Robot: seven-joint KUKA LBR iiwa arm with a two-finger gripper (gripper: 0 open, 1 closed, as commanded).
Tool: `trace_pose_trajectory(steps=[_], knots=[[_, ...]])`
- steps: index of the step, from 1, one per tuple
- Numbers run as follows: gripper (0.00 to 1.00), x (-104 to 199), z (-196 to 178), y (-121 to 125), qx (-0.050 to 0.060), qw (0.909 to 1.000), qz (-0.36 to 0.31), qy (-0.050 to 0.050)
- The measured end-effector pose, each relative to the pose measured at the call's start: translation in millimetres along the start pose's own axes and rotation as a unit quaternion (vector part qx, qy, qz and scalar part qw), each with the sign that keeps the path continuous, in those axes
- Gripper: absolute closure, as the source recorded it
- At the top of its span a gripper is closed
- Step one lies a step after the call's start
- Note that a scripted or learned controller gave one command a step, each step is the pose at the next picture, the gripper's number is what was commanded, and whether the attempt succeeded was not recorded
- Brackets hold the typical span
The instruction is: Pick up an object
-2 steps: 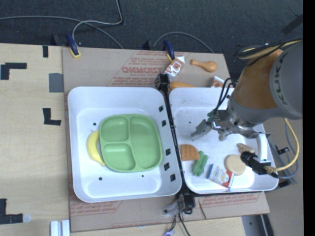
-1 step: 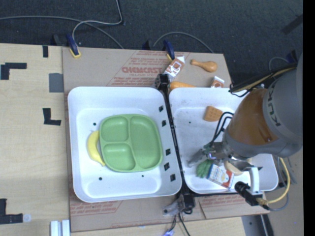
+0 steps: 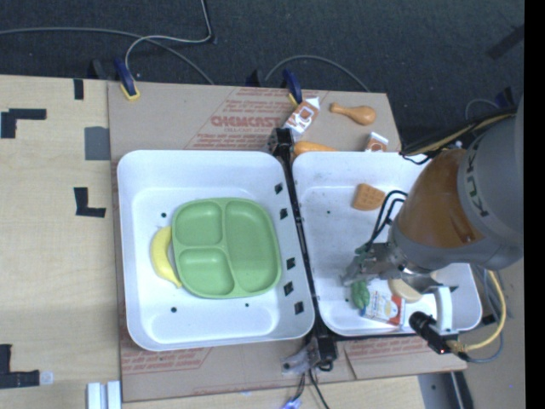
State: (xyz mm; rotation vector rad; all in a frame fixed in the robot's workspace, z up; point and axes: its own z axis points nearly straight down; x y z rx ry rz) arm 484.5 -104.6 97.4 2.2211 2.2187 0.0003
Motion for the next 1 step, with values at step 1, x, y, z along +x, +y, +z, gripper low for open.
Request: trace_pose_trajectory(steps=[1], knots=[[1.00,82.0,-86.9,60.4,0.001,1.0000,-0.002,0.001]])
